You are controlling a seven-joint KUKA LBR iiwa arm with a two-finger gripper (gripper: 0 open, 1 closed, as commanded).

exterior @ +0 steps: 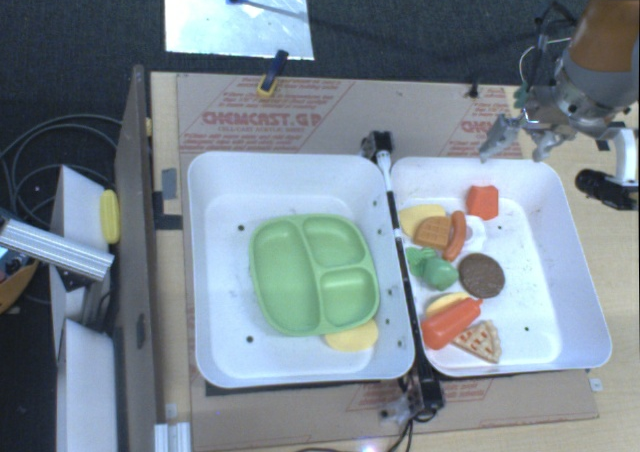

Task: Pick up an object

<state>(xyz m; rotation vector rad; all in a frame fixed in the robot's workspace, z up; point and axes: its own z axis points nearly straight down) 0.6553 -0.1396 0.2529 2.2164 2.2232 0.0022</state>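
Waffle wedge point(478, 340) lies nearest me, right bin point(585, 280) at five o'clock. My pincer point(520, 140) hovers spread and empty at one o'clock; nothing picked yet.

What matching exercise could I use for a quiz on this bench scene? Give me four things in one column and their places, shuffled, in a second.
Things:
1. green divided tray
2. orange block
3. pizza slice
4. gripper

Places:
A. near front of the right bin
B. above the right bin's far rim
C. middle of the left bin
D. far end of the right bin

Pairs: 1-C, 2-D, 3-A, 4-B
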